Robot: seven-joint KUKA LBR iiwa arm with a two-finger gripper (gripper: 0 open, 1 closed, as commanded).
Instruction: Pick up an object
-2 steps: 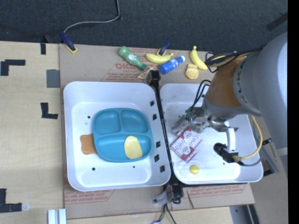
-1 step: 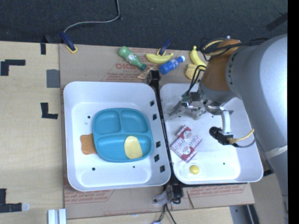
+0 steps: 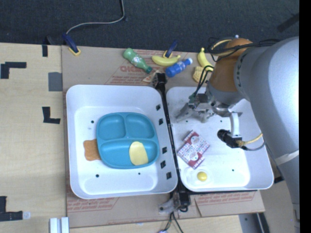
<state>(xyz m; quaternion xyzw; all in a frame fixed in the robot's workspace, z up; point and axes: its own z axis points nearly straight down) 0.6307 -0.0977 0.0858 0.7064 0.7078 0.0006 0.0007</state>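
grey arm (image 3: 274, 96), orange wrist band (image 3: 226, 74), yellow cable (image 3: 250, 142).

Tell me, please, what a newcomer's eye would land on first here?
Probably the bright blue divided plastic plate in the left white bin, with a yellow oval piece in its near compartment. Next, the big grey arm with its orange band reaching into the right white bin.

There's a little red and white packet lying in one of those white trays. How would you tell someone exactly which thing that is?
Start at the right-hand white bin, the one under the grey arm. Near its middle, below the gripper, lies a flat red and white packet, turned at a slant. Its only close neighbour is a small round yellow object nearer the bin's front edge; the packet is squarish, printed and larger.
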